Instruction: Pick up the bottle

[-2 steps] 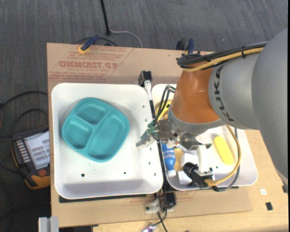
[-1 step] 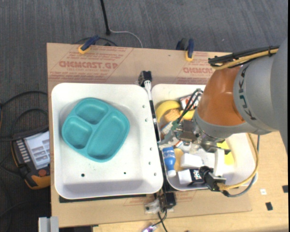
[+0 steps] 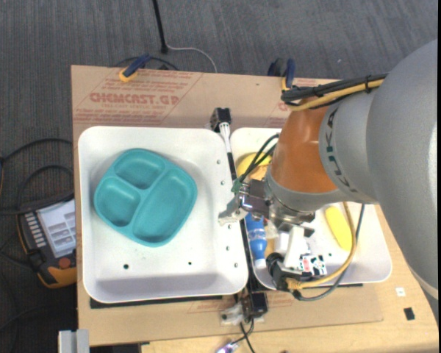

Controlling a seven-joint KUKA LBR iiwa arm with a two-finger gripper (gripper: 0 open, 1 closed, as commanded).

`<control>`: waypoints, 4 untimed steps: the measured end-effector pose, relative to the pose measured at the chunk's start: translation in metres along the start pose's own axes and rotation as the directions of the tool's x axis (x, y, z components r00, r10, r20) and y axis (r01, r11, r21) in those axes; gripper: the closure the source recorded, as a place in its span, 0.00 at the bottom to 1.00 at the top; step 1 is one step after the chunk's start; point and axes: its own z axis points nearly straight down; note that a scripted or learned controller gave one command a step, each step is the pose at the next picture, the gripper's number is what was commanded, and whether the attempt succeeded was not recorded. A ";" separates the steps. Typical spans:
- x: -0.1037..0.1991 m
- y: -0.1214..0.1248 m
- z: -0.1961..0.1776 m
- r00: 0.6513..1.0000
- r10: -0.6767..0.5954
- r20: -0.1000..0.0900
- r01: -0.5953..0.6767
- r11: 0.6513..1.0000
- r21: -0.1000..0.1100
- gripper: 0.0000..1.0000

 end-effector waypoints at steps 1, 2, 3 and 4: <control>-0.021 0.007 0.000 0.958 0.287 0.000 -0.287 0.958 0.000 0.00; 0.022 -0.007 0.000 0.741 0.671 0.001 -0.671 0.741 0.000 0.00; 0.091 -0.028 -0.095 0.637 0.771 -0.001 -0.771 0.637 -0.001 0.00; 0.070 -0.023 -0.002 0.581 0.814 0.003 -0.814 0.581 0.000 0.00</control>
